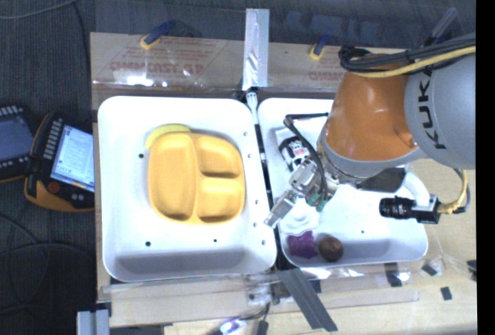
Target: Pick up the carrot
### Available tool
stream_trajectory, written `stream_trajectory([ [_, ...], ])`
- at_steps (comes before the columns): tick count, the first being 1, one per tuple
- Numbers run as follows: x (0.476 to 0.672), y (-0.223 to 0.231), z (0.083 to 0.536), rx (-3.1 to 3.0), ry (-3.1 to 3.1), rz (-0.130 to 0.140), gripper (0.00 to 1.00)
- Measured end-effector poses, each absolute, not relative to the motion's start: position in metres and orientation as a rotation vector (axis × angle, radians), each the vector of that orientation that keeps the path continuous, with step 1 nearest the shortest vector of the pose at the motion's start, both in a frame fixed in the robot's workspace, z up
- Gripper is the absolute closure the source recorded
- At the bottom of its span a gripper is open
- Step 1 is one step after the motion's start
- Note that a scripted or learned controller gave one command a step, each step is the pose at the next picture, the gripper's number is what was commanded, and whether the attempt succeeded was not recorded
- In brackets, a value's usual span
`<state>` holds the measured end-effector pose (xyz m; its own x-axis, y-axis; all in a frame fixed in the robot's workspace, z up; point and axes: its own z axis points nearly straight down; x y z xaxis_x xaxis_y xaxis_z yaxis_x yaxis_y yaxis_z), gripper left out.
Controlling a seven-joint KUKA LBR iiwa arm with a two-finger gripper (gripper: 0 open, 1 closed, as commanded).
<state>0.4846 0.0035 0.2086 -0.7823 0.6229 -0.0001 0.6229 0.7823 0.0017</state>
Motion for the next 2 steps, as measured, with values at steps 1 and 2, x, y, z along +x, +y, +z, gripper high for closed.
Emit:
stream_trajectory([
  [1,0.4832,0.0241,0.1828,1.055,2.963,0.000,0.00],
  [2,0.4839,0.0241,0.1913,1.057,2.963,0.003,1.00],
])
